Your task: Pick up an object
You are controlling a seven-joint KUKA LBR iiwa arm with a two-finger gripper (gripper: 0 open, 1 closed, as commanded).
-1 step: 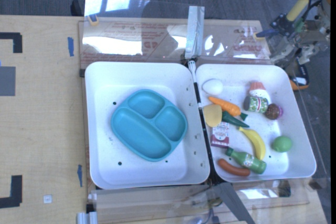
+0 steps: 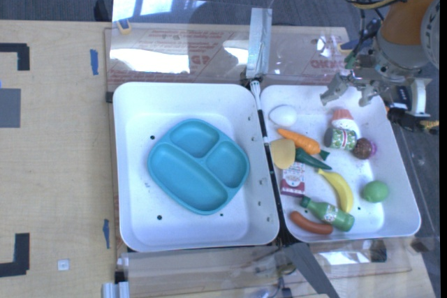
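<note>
White right bin (image 2: 405, 216): crowded toys.
Gripper (image 2: 351, 88): fingers apart, holding nothing, above snowman figure (image 2: 343, 130).
Risk: clipping plum (image 2: 363, 148) just beside snowman figure, spoiling grasp.

Blue divided plate (image 2: 199, 165) in left white bin (image 2: 133, 220)

Count on inspection — two white bins: left bin (image 2: 133, 220) and right bin (image 2: 401, 220). Left bin: one blue divided plate (image 2: 199, 165). Right bin: one egg (image 2: 283, 114), one carrot (image 2: 299, 140), one banana (image 2: 339, 188), one green bottle (image 2: 328, 213), one sausage (image 2: 310, 223), one lime (image 2: 375, 191), one snowman figure (image 2: 342, 129) — others unclear.
</note>
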